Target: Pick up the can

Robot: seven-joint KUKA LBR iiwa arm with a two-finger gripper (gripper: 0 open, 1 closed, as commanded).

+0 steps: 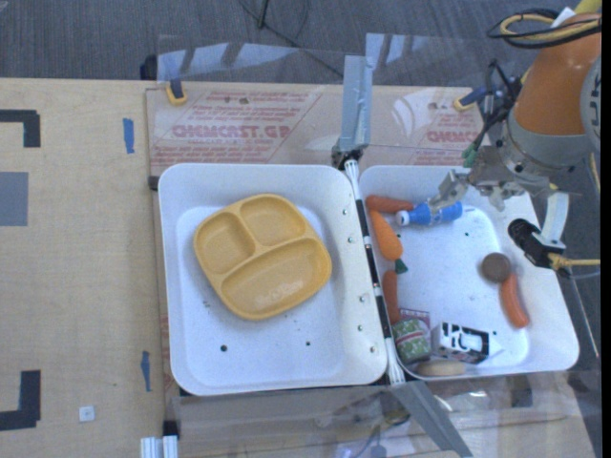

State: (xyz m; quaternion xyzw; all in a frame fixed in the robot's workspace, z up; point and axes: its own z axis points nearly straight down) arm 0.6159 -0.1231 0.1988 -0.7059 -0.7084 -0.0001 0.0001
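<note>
Orange is the colour of the band on the grey robot arm [554, 93], which is reaching in from the right and hanging over the far part of the right shallow white plastic bin [546, 353]. Its two-finger gripper [456, 191] is pointing down and to the left, just above a small blue and white bottle-like object [431, 216] that is lying on the bin floor; how far the tool is opening I cannot tell, and nothing is showing as gripped by it. The can [411, 338], a small cylinder with a green and red label, is lying in the near left corner of the right bin, well apart from the gripper. Just to its right a black and white packet [466, 341] is lying. An orange plastic carrot [386, 236] is resting along the left wall of this bin, with a reddish sausage-shaped piece [389, 203] beyond it. A brown round object [495, 267] and an orange-red plastic sausage [515, 302] are lying near the right side. In the left shallow white bin [191, 351] a yellow divided plastic plate [263, 255] is sitting in the middle.
</note>
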